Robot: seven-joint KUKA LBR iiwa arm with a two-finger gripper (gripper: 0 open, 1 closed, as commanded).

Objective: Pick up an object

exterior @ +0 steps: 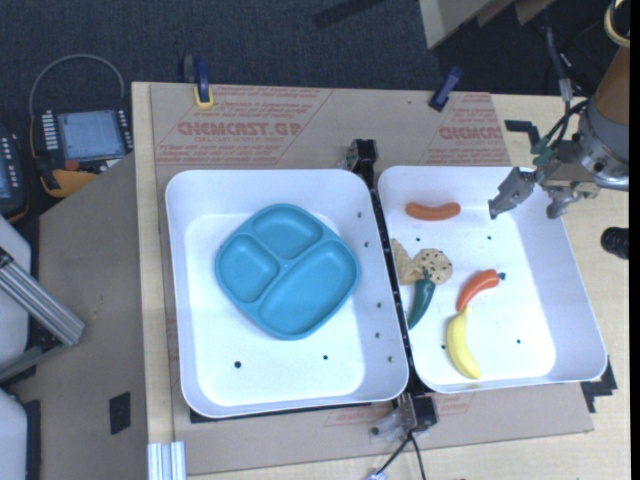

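Camera view shows the end effector [528, 193] hovering over the right bin [570, 268] near its far right corner, fingers spread and holding nothing. The hot dog [433, 209] lies just to the end effector's left, long axis running left-right across the bin. Chili pepper [477, 287] and banana [461, 345] lie nearer the camera than the hot dog.

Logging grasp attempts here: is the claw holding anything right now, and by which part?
Nothing is held. The claw hangs open over the right bin, apart from the hot dog and the other toy foods.
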